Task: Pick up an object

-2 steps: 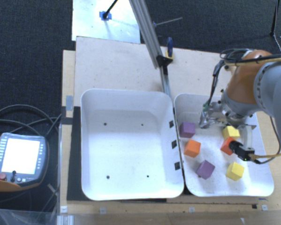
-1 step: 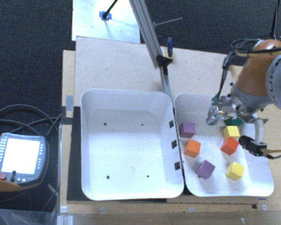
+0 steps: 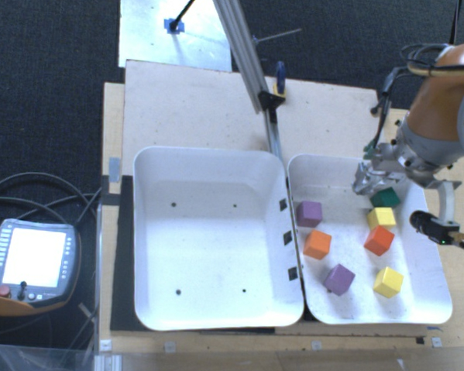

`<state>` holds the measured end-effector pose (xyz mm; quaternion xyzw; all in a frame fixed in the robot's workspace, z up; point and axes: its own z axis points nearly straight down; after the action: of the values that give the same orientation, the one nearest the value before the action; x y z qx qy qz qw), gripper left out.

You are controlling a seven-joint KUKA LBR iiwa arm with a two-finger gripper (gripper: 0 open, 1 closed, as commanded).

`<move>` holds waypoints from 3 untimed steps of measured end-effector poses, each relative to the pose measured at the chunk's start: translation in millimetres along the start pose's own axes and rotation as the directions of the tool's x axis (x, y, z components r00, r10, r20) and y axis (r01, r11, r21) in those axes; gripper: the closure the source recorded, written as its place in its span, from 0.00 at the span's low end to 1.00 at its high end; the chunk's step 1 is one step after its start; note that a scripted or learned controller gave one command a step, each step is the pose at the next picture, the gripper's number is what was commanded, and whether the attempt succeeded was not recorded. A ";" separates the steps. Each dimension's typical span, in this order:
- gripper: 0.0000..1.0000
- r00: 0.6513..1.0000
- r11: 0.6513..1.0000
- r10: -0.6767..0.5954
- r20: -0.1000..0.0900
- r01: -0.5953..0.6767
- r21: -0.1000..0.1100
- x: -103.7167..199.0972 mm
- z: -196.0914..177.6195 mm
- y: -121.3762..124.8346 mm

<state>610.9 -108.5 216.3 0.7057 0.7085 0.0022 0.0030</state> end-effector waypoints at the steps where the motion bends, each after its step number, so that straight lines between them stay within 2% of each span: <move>1: 1.00 1.000 1.000 -0.001 0.000 0.001 -0.001 -0.2 -52.9 2.1; 2: 1.00 1.000 1.000 -0.006 -0.002 0.006 0.005 51.6 -39.0 15.7; 3: 1.00 1.000 1.000 -0.007 -0.003 0.007 0.004 104.4 -43.3 19.2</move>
<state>629.3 -4.0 259.6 0.7034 0.7108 0.0016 0.0005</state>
